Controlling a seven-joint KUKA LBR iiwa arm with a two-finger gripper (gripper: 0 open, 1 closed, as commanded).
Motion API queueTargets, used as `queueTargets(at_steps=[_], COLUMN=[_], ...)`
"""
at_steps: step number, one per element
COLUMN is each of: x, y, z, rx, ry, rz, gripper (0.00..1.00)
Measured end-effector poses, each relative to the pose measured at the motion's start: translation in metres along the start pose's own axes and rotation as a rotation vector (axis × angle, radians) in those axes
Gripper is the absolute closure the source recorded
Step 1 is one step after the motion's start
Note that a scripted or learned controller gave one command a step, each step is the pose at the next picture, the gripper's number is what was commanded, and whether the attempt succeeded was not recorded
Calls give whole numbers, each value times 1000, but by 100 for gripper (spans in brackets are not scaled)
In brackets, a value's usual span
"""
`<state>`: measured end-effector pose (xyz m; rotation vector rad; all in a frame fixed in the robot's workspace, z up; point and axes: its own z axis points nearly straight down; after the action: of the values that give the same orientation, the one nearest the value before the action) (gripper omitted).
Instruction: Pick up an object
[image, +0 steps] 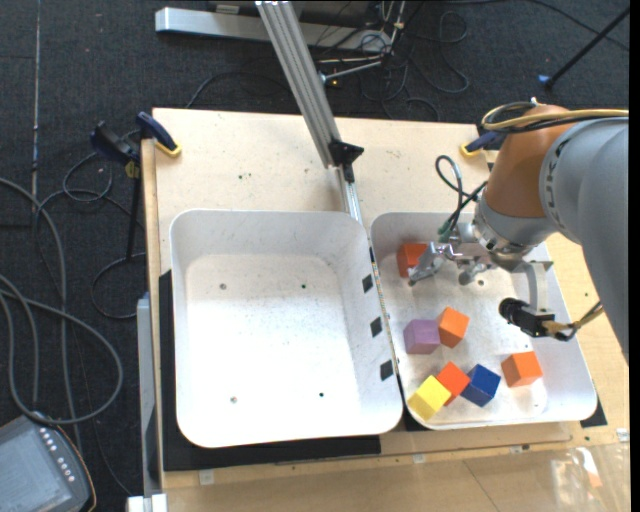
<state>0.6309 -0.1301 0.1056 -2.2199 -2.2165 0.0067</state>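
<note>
The grey arm with its orange band is reaching in from the right, and its two-finger gripper (447, 268) hangs over the upper part of the right-hand shallow white bin (570, 405), fingers spread apart with nothing between them. Just to its left sits the small orange-red cube (409, 257), close to the nearest fingertip; whether they touch is too fine to call from up here. Further down the same bin lie a pale purple block (421, 336) and an orange cube (454, 326) pressed side by side, then a cluster of 3: a yellow cube (430, 397), a red-orange cube (453, 378) and a blue cube (482, 384), with 1 more orange cube (522, 368) off to the right. The left-hand white bin (200, 300) plays no part yet. My read is that the orange-red cube is the target, being isolated and nearest. To do this well, the gripper wants centring so that 1 finger falls each side of the cube, square to its flat faces, going low before closing. The risk is a fingertip landing on top and nudging it toward the bin wall.
</note>
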Motion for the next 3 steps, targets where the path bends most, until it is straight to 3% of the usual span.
queueTargets(at_steps=[1, 2, 3], x=[0, 0, -4], y=[0, 1, 8], z=[11, -1, -62], rx=[-5, -8, -14], ry=[-1, -1, -2], rz=[-1, 0, -3], gripper=[0, 100, 100])
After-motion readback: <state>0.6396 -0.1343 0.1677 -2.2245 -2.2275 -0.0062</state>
